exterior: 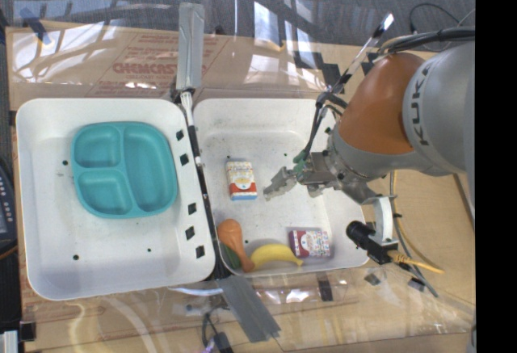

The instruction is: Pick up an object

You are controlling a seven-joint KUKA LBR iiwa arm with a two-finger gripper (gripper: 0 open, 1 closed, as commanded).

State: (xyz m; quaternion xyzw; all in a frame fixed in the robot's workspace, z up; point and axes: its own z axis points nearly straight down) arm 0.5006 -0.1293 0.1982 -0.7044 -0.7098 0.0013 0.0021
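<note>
Small white and orange carton [241, 180]: lies in the right white bin [266, 121], just left of the gripper.
Gripper [273, 187]: above the right bin floor, fingers slightly apart, nothing between them.
Yellow banana [275, 255]: near front wall, beside a brown drumstick-shaped toy [234, 241].
Teal divided plate [124, 167]: in the left bin.

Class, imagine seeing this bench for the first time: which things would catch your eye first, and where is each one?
The big grey arm with its orange band fills the right side, its gripper hanging over the right bin beside a small carton. In the left bin lies a teal divided plate. Along the right bin's near edge sit a yellow banana, an orange drumstick-shaped toy and a small box.
</note>
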